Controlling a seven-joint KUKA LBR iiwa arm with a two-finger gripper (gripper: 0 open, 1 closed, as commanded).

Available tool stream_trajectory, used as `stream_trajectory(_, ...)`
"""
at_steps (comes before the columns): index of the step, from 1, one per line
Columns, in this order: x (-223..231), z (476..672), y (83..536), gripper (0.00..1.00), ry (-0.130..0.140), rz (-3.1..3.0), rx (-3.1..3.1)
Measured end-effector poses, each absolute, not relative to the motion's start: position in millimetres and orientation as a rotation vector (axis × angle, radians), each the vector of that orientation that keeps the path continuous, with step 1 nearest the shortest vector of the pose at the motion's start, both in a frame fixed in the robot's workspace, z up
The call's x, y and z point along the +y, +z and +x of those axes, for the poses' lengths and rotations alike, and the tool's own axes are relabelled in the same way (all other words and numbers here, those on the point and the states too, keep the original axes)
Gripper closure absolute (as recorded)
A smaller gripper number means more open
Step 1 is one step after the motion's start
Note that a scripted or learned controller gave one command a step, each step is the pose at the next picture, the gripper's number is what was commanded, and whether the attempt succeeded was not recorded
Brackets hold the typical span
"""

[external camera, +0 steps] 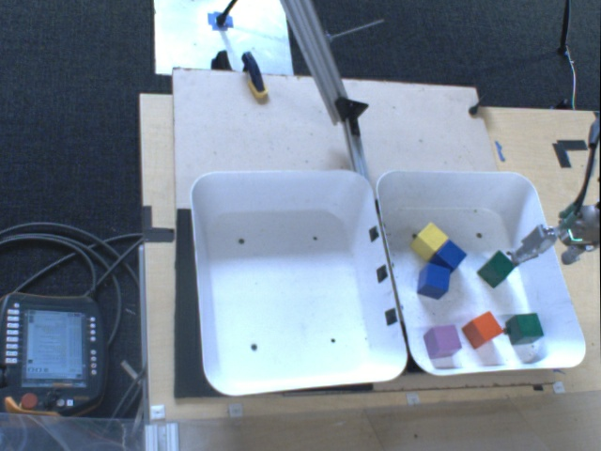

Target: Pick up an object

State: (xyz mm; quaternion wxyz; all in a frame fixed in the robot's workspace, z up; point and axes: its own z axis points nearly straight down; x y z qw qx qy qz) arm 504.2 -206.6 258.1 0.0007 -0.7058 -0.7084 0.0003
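The dark green cube (495, 270) is the likeliest pick; it sits in the right bin (470, 188), toward three o'clock from that bin's middle, tilted with a corner up. The claw (532, 244) comes in over the right rim, its metal tip just at the cube's two o'clock edge. Whether the claw is released or clenched I cannot tell: the tip is small and blurred, and nothing shows between its fingers, so it is not holding anything I can see.

Risks, as I judge them:
- The cube is turned on the diagonal, so a closing grip may catch corners rather than flat faces and squirt it sideways.
- The tip is off the cube's centre; a straight descent could land on the edge and shove the cube toward seven o'clock.
- The bin wall is close at three o'clock, leaving little room for the outer finger.

Around it: a yellow cube (430, 240) touching a blue cube (451, 254), with a second blue cube (434, 281) just below them, all toward nine o'clock and apart from the target. At six o'clock lie an orange cube (483, 329), a second green cube (525, 328) and a purple cube (442, 341). None blocks the approach. The left bin (282, 188) stands beside it on the counter (404, 120).
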Motion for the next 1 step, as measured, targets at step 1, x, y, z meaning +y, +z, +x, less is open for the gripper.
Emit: stream_trajectory(1,-206.4,505.0,259.7,0.00,-0.002,-2.218,-2.227)
